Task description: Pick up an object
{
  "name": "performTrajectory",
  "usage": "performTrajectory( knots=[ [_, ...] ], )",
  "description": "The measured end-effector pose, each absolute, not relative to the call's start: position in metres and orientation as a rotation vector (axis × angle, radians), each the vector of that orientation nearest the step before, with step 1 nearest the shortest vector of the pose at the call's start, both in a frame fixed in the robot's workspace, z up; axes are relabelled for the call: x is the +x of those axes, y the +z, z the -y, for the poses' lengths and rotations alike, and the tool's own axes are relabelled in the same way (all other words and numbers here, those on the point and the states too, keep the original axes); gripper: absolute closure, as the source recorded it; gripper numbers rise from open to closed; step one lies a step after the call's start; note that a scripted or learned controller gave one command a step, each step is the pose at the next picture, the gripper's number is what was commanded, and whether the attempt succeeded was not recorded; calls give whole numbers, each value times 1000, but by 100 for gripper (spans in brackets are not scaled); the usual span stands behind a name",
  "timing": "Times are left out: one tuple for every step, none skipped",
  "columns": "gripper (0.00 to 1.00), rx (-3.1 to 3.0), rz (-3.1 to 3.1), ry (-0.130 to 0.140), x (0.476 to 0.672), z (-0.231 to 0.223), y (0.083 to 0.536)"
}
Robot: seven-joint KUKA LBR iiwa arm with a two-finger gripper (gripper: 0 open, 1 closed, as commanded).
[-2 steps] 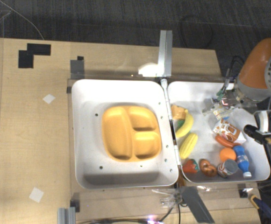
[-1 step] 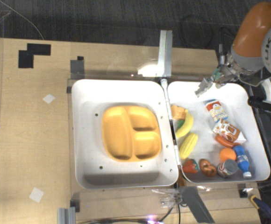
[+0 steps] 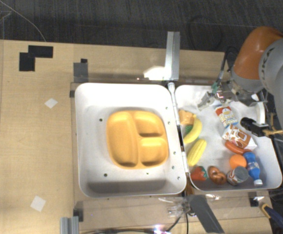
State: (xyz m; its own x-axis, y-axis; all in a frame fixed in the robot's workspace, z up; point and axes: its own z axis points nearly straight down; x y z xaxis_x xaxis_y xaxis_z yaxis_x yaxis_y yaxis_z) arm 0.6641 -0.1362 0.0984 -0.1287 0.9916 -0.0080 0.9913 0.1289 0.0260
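Toys are lying crowded in the right bin, the corn touching the banana; jaws hovering near the back wall, state untellable; risking a nudged, slipping grab.

The bench is a pale wooden top running out to the left of the gripper, with dark carpet beyond its far edge. Two shallow white bins sit directly on it, touching side by side: the left bin lies well to the left of the jaws, and the right bin lies beneath and in front of them. Black tape patches mark the far-left part of the top, well away from the jaws. A metal bracket stands on the bench at the far end of the seam between the bins, just left of the jaws.
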Motion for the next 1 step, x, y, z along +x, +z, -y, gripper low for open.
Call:
performTrajectory(
  knots=[
    [0,1901,-2461,21,617,160,99]
  ],
)
